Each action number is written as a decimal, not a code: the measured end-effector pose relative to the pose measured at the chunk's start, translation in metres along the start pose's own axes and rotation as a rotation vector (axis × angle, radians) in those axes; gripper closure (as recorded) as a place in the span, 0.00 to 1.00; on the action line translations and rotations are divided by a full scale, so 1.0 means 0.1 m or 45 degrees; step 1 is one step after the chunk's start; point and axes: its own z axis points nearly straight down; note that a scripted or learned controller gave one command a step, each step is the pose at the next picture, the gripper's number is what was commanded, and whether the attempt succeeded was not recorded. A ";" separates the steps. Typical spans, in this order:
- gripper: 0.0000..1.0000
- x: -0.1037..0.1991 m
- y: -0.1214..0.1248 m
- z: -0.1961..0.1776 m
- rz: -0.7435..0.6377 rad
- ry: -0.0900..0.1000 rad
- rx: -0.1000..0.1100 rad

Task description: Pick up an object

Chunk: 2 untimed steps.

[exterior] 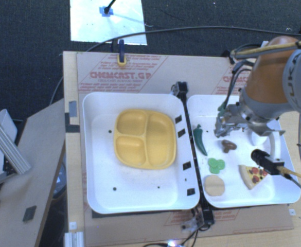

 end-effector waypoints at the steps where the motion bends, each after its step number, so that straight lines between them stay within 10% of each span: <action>1: 1.00 0.62 0.13 0.00 -0.002 0.001 -0.002; 2: 1.00 1.13 0.17 0.06 0.000 0.000 -0.001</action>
